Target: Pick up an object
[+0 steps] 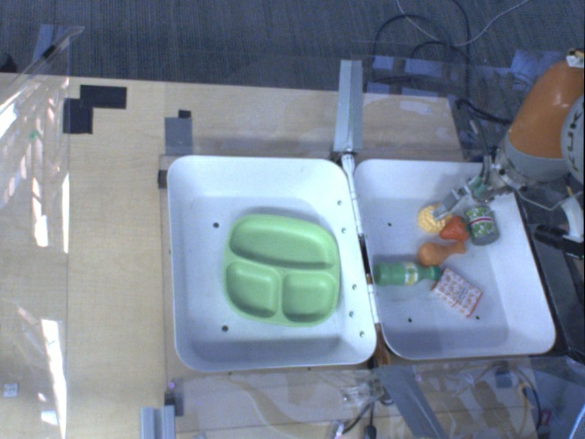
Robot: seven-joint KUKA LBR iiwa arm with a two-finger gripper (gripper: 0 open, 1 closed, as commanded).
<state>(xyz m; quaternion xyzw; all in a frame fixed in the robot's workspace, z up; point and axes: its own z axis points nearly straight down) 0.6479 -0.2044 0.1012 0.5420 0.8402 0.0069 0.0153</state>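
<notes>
Reaching down into the right bin (526,332), nothing gripped yet.

Gripper (460,199) low near the bin's far right corner, fingers narrowly parted with tips just beside a yellow toy (430,217) and a red-orange toy (453,230); nothing visibly between them. Close by: a small can (482,226), an orange piece (434,252), a green bottle (405,273) against the left wall, a patterned packet (456,292). Probably calls for a short drop and a clean closure on one piece of the cluster. Green tray (280,269) in the left bin (187,245).
</notes>
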